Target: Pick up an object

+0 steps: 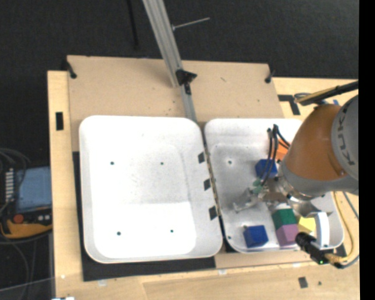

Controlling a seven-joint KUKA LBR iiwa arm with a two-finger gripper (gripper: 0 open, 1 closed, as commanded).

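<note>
A pale wooden bench spans the frame, bearing two shallow white bins side by side: the left bin at centre, the right bin touching it at centre right, over a dark mat along the lower edge.

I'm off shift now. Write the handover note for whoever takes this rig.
Gripper: low in the right bin, above its middle; can't tell if its fingers are open or shut, nothing seen held.
Things: blue cube near the right bin's front edge; green block, purple block and yellow piece beside it, at the front right.
Done: nothing lifted yet.
Left: grasp one object and raise it.
</note>
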